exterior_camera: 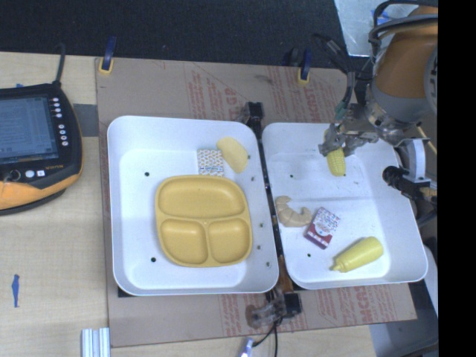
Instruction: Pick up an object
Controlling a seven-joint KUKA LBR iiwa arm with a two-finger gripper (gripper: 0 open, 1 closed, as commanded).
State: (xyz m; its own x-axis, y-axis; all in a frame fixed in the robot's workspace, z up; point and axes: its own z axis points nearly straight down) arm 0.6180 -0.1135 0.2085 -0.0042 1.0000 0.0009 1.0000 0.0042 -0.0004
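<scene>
One two-finger gripper (pixel 336 152) clamps a small yellow corn cob (pixel 337 162) above the right white bin (pixel 416 251). Grasp apparently made; lifting clear comes next.

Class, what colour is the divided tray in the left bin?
Pale yellow. The divided tray shows clearly in the camera view, lying in the left bin.

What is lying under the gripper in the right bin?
A small yellow corn cob hangs just below the gripper, over the right bin. Its top end is hidden by the gripper.
</scene>
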